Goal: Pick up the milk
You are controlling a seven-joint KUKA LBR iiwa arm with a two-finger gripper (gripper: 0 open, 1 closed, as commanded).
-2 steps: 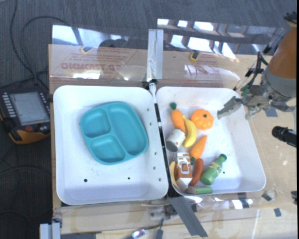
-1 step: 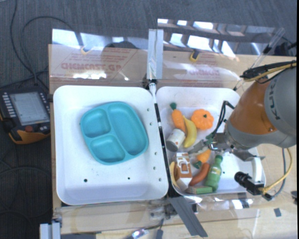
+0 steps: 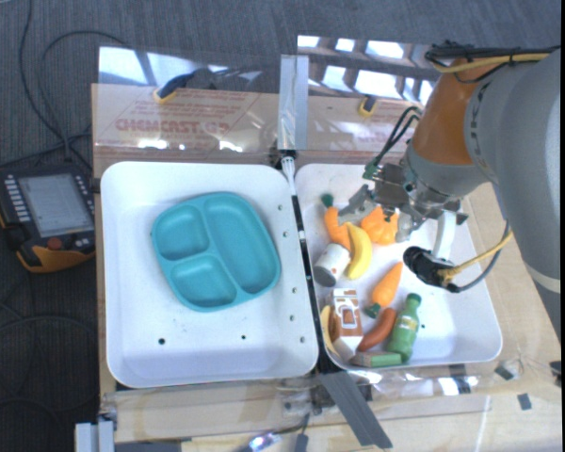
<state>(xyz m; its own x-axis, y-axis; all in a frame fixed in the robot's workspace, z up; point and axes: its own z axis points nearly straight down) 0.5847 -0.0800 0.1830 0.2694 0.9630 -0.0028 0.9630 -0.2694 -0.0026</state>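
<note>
Milk lies near the front of the right bin — next to a banana & green bottle. Gripper hangs over the orange toys behind it — can't tell its state tbh.

Dark grey carpet floor; black cables; handheld pendant

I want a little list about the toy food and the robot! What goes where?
left bin: holds a blue divided plate
right bin: holds the toy food
milk: small carton, lying near the bin's front left
banana: middle of the bin
carrot: right of the banana
green bottle: front of the bin
gripper: above the back of the right bin, jaws hard to make out
</note>
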